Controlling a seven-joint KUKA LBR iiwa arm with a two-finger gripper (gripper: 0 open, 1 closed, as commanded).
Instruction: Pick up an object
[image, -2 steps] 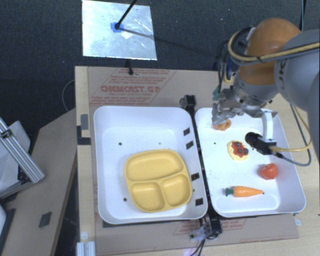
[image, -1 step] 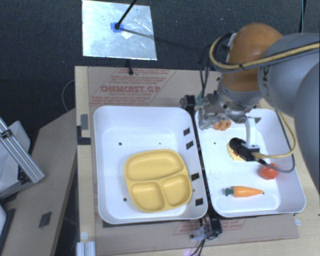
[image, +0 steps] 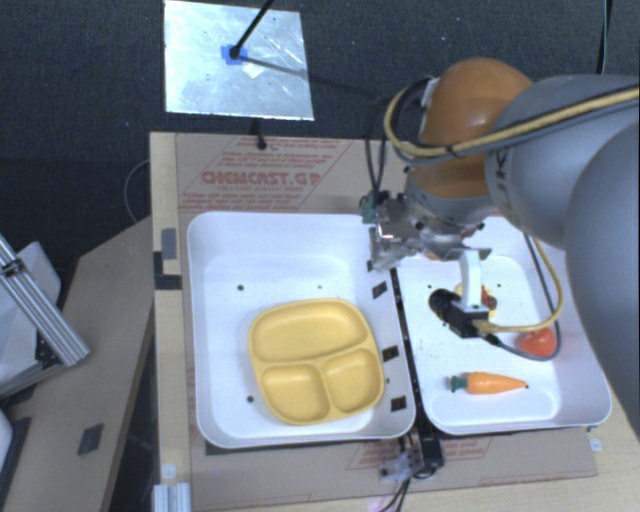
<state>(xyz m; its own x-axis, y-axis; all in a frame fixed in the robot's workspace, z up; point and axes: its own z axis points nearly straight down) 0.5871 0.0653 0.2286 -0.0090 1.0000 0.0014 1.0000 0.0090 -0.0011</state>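
Carrot (image: 488, 382) lies in right bin (image: 562, 402); tool (image: 383, 252) farther back, leftward.

Two shallow white bins (image: 230, 260) (image: 565, 400); one yellow three-compartment plastic plate (image: 315, 358); one orange toy carrot (image: 488, 382); one red-orange round thing (image: 540, 343).

Near the gripper (image: 396, 243), the right bin (image: 598, 398) is being crowded by a carrot (image: 487, 382) and a red object (image: 540, 342); alongside, open floor is being left around the yellow plate (image: 315, 360).
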